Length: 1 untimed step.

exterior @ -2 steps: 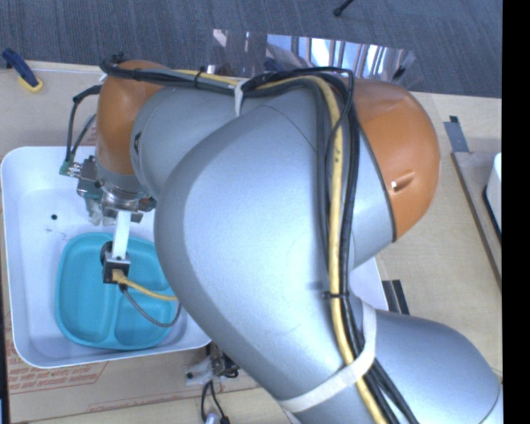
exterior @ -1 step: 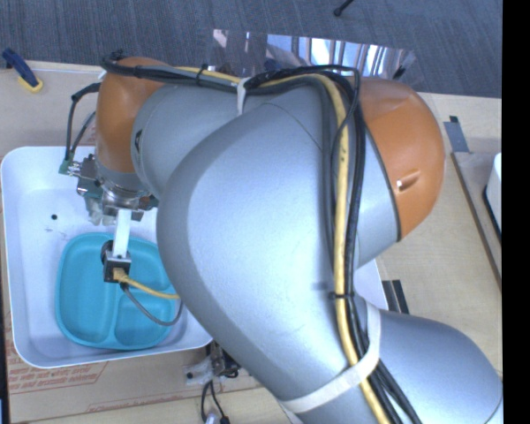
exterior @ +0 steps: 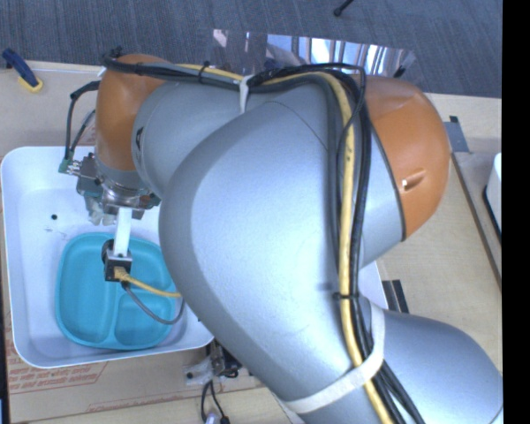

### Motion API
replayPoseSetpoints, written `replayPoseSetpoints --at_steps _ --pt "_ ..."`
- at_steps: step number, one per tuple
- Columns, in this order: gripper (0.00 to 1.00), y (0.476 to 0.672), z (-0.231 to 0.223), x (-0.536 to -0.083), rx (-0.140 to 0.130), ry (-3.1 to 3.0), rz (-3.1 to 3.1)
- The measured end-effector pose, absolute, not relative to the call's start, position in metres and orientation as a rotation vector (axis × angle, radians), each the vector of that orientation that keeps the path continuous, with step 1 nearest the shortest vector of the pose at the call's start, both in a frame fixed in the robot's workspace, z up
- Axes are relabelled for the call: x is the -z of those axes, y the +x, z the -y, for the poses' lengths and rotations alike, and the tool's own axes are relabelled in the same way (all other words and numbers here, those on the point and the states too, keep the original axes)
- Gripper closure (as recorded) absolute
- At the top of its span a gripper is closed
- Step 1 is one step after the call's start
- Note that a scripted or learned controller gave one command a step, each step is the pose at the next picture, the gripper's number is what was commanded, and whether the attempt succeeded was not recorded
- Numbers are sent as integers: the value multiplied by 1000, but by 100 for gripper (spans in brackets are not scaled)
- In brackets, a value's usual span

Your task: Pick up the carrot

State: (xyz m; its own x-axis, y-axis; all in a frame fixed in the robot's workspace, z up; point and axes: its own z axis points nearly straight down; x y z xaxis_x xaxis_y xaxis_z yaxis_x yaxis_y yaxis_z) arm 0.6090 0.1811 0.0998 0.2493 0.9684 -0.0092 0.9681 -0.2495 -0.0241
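Here we see the grey arm (exterior: 274,237) covering most of the frame, from the lower right up to the upper left. Its orange band (exterior: 119,117) is at the upper left. Just below it the tool (exterior: 113,203) hangs over the left bin (exterior: 18,237), pointing down. The tool is above the upper edge of a blue plate (exterior: 84,303), which lies in the lower half of this bin.

We cannot tell if the tool is released or clenched, because its tip is small and partly hidden. The plate has a low ridge that divides it into two compartments.

About the carrot, we cannot tell where it is: the arm hides the right part of the left bin and nearly all of the other bin. The white floor of the left bin, above the plate, has one small dark spot (exterior: 53,219).

On the bench (exterior: 477,148), in the upper left corner of the frame, lies a small blue and yellow thing (exterior: 22,69), outside the bin. Below the bin, at the lower left, we see brown cardboard (exterior: 53,374) with red print.
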Motion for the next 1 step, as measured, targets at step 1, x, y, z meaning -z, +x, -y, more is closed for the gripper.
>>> replayPoseSetpoints --at_steps 1 --pt "100 580 -195 -93 11 -2231 2224"
